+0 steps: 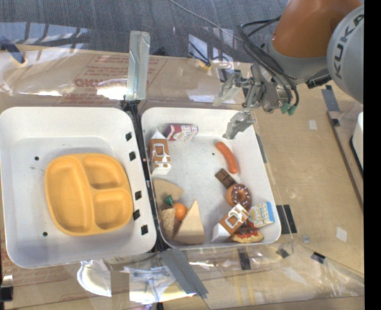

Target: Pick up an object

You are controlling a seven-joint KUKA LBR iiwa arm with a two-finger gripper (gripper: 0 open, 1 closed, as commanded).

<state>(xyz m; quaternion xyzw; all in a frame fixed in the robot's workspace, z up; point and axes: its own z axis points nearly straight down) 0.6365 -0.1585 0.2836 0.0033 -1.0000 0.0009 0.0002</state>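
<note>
While the grey arm (319, 24) reached in from the right, its gripper (239, 124) hung over the top right corner of the right bin (266, 173), with nothing seen between the fingers — how far apart they stood could not be told from this slant. Just below and left of it lay a sausage (226, 156), apart from the gripper. Further down the right side sat a chocolate bar (225, 178), a chocolate doughnut (238, 194) and a cluster of small packets at the lower right corner. A pink carton (181, 132) lay near the top wall, a small toy house (159, 152) stood by the left wall, and wedges with an orange (179, 212) filled the lower left. The left bin (10, 173) held a yellow divided plate (87, 192).
</note>
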